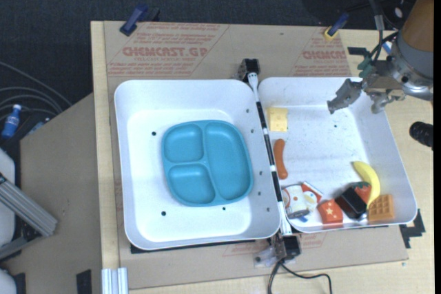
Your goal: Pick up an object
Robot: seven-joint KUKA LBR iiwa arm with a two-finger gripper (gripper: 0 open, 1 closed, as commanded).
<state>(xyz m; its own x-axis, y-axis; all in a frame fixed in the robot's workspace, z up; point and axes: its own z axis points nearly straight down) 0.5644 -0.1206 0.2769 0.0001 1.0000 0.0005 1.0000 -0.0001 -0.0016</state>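
The tool (pixel 360 97) hangs over the top right part of the right bin (pixel 313 87). Its two fingers are spread apart and there is nothing between them. It is not touching any toy.

The toys to pick from are all in the right bin. A yellow cheese square (pixel 278 119) lies near the top left of that bin, and a little red sausage (pixel 280 158) lies just below it, close to the wall between the bins. Down in the bottom corner is a heap: a yellow banana (pixel 368 179), a waffle (pixel 381 208), a black block (pixel 351 202), an orange-red block (pixel 330 212) and a small picture card (pixel 300 197). They sit touching or nearly touching each other. The left bin (pixel 138 103) has a blue plate (pixel 206 162) with three parts.

I think the arm is about to choose a toy and go down for it.

What could go wrong? The cheese is very flat, so the fingers may slide over it. The sausage is thin and next to the wall, so a finger may bump the wall. In the heap, the fingers may land on two toys at once and push them away. The banana is curved and may roll out when squeezed
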